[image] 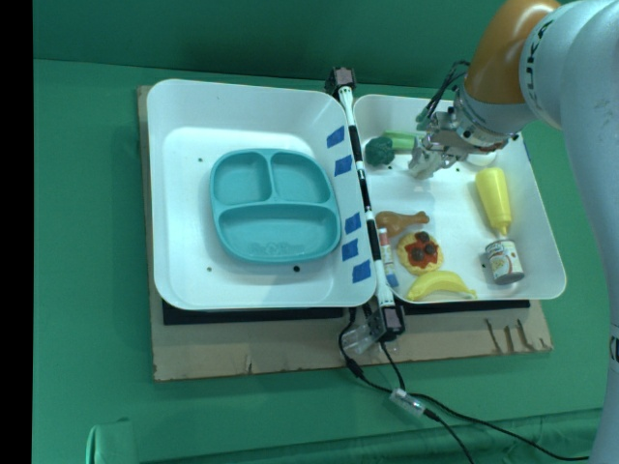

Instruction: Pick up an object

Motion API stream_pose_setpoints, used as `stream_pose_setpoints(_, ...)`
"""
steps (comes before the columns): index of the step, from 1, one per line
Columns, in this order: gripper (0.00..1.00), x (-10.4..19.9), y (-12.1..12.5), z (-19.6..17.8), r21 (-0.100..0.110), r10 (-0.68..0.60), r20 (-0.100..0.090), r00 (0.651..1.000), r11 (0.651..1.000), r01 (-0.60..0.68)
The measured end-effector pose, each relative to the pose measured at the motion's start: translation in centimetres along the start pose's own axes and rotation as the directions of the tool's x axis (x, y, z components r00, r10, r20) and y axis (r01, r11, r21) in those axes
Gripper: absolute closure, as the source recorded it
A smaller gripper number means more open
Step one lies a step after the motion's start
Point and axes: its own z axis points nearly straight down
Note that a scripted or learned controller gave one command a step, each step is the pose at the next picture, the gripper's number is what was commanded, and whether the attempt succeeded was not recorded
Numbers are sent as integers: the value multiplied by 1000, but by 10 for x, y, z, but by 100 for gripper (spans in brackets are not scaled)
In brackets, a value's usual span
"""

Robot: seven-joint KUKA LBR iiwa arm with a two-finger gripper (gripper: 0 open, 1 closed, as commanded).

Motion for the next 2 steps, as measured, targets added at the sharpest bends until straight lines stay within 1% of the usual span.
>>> stream_pose_setpoints(1, 100, -30, -127, -3, -7, 3, 1, 1000, 1000, -3)
stream_pose_setpoints(2, 100, 81, -111, -97, 9, -2, -9, 1000, 1000, 2)
